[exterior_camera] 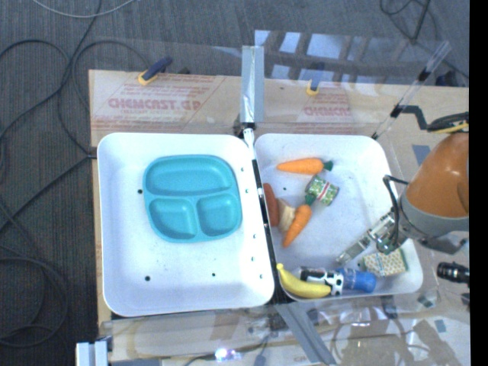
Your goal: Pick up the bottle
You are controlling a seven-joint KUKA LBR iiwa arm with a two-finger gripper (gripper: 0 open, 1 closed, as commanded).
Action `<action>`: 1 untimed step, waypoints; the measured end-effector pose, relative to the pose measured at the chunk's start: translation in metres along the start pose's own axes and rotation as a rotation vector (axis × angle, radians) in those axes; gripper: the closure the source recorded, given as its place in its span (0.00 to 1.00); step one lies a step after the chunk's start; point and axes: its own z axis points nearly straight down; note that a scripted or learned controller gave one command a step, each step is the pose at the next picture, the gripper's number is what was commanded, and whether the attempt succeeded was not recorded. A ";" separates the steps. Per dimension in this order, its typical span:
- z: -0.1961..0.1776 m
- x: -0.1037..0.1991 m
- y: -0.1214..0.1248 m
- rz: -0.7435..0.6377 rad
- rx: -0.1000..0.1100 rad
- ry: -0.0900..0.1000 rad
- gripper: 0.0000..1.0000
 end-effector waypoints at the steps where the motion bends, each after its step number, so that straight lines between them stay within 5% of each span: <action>1: 0.000 0.021 0.034 0.038 0.003 -0.005 0.00</action>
